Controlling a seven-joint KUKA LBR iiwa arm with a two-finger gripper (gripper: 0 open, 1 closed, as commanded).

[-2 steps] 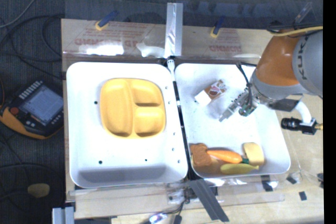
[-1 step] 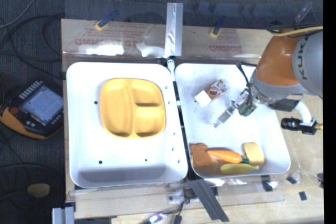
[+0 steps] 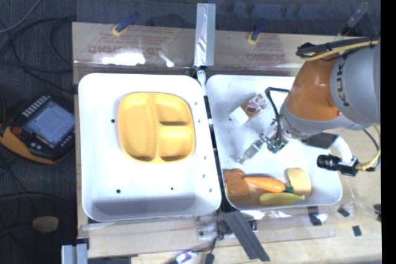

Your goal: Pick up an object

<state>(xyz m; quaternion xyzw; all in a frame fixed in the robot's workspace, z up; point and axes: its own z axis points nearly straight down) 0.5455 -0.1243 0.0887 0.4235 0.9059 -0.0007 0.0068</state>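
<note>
Metal end effector (image 3: 252, 151), above right bin (image 3: 322, 198)

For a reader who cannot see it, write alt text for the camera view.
A grey and orange robot arm reaches from the right into the right bin, its pincer low among a small box, a carrot and other toy food. The left bin holds a yellow divided tray.

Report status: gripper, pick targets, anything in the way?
Gripper low in right bin, nothing between fingers. Carrot, small carton unpicked. Yellow tray in left bin. Nothing blocking.
</note>
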